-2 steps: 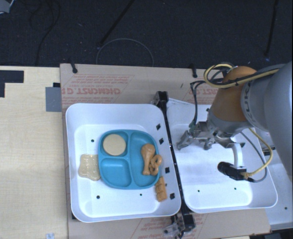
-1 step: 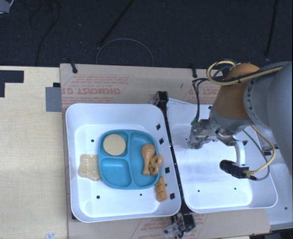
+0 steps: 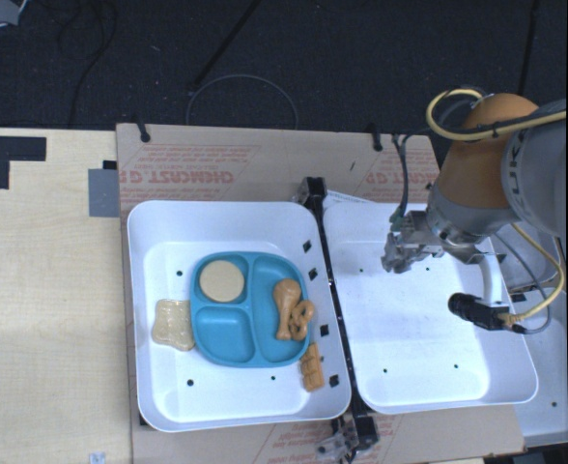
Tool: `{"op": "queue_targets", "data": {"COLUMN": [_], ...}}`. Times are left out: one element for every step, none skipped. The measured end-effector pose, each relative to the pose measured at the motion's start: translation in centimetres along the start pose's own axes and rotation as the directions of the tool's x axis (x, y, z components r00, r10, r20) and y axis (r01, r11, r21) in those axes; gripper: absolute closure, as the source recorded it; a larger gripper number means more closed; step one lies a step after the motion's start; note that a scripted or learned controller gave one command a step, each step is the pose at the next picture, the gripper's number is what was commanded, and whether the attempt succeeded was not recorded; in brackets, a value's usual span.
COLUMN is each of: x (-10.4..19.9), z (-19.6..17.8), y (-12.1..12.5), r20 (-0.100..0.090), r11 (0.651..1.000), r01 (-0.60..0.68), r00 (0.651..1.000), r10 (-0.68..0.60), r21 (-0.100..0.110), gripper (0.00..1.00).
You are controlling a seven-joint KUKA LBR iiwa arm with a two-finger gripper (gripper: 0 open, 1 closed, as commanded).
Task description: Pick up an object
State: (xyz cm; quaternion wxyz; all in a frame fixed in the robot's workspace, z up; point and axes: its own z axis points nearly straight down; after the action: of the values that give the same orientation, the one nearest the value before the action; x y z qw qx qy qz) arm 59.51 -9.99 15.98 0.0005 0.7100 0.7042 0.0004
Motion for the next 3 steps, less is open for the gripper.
{"op": "queue_targets", "data": {"x": [-0.3, 0.4, 6.5], "z": [-5.0, -9.7, -9.5], "y": [1.0, 1.6, 0.6], "r20": [0.000, 0.000, -0.002], "r11": [1.000, 1.000, 1.000], "r01": [0.008, 0.009, 0.012], "r00": [1.000, 1.000, 1.000], "r10": [-0.008, -0.009, -0.012], "r21": [0.000, -0.001, 0.005], "gripper": [1.00, 1.00, 1.00]}}
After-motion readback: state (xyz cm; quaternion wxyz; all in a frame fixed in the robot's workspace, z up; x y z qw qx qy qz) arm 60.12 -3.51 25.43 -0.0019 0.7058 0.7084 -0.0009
